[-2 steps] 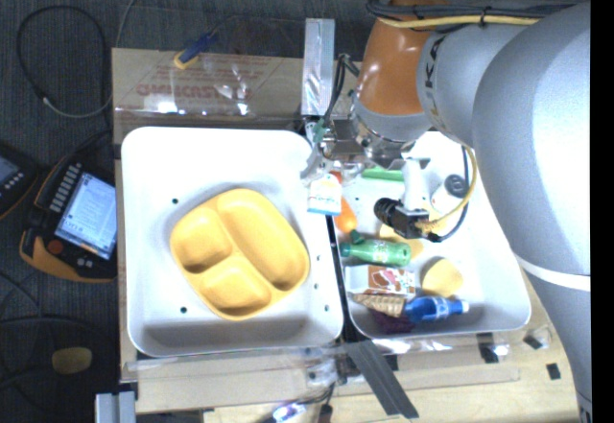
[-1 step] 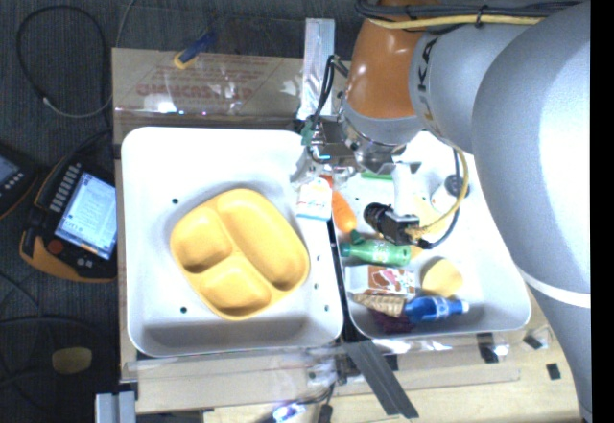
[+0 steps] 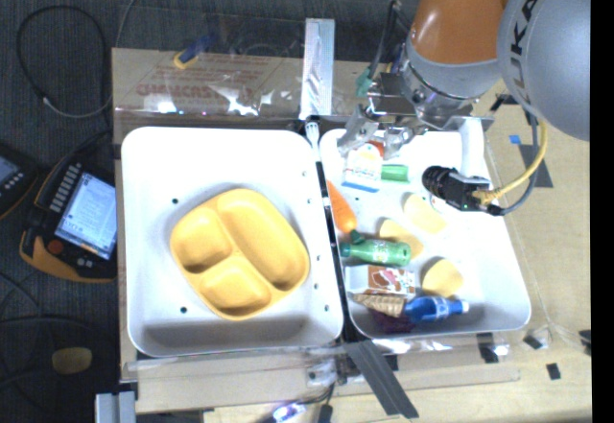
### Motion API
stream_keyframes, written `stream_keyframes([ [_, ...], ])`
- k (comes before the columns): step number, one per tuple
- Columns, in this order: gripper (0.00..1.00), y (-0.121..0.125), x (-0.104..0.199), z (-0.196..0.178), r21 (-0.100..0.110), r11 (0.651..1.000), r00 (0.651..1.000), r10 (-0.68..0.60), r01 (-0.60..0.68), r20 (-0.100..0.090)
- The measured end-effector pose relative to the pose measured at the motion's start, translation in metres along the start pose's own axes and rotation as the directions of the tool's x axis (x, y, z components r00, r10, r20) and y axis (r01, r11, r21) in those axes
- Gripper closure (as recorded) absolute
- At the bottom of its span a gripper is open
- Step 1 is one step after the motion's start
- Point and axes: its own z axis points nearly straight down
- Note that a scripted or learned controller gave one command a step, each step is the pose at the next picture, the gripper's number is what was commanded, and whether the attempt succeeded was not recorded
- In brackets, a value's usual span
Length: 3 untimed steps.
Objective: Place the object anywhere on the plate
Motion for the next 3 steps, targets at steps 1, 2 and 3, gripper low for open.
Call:
stream_keyframes([
  [1, 1.00, -0.059, 0.033, 0.150, 0.004, 0.986, 0.986, -0.168, 0.168, -0.006],
  [2, 1.00, -0.075, 0.078, 0.148, 0.001, 0.895, 0.895, -0.446, 0.446, -0.006],
  [3, 1.00, -0.077, 0.111, 0.141, 0.001, 0.782, 0.782, -0.624, 0.624, -0.005],
])
